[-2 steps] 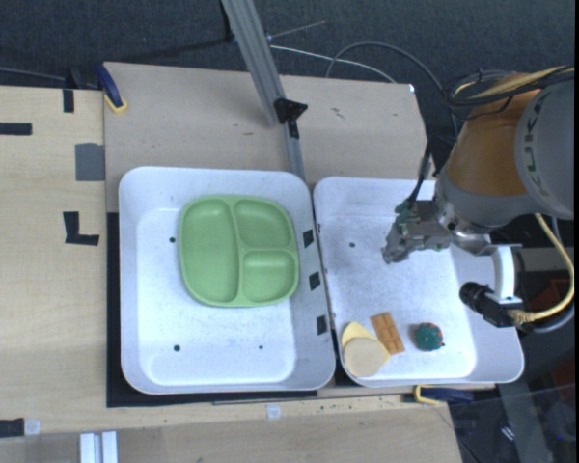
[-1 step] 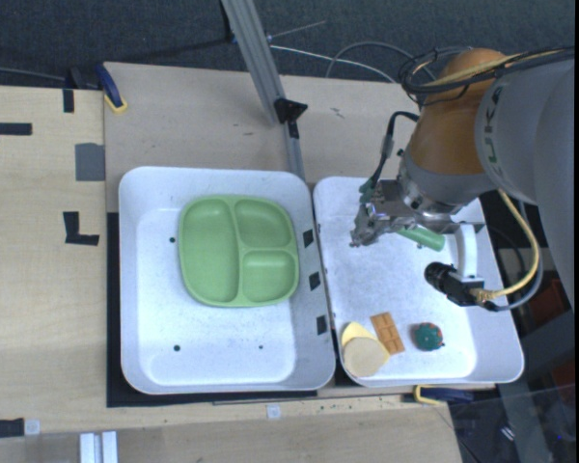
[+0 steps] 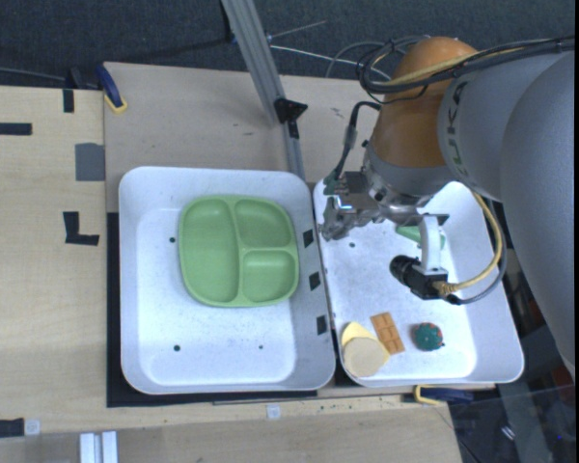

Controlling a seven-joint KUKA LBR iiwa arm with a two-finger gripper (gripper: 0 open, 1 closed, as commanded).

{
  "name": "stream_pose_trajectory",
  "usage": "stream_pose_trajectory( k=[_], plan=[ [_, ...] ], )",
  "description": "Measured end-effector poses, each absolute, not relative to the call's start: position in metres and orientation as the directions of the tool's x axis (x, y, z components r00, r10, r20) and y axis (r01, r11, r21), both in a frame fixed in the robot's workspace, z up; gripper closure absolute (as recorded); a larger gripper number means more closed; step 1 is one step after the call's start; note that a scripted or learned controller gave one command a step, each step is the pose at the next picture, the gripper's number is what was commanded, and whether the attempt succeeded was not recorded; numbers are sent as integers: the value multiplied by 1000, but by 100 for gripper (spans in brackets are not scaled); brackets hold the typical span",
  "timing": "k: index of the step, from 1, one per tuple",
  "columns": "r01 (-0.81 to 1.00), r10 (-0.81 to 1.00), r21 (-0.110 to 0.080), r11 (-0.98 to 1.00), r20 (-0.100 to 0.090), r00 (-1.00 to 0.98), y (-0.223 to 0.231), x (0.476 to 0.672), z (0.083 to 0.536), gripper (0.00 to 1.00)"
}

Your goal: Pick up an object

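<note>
In the right bin [image 3: 487, 360] lie a pale yellow wedge [image 3: 362, 350] at the front left, an orange waffle-patterned block [image 3: 387, 332] beside it, and a small dark green ball with a red spot [image 3: 427, 337]. A light green item [image 3: 412, 233] peeks out under the wrist. My gripper [image 3: 333, 222] hangs over the right bin's back left corner, near the divider between the bins, well behind the wedge and the block. Nothing shows between its fingers.
The left bin [image 3: 145, 355] holds a green three-compartment plate [image 3: 239, 250]. A grey metal pole [image 3: 261, 56] slants down to the bins' back edge. The bulky grey arm [image 3: 521, 143] covers the right bin's back right. Black cables loop near the wrist.
</note>
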State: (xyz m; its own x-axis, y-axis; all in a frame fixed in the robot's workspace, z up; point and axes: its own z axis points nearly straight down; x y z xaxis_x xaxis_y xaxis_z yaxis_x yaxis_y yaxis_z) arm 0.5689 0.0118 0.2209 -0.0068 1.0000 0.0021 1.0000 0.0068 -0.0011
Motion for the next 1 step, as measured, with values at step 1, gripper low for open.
stream_pose_trajectory(
  k=[1],
  plan=[
    [1000,1000,0,6,2,-6,56,581,229,100]
  ],
)
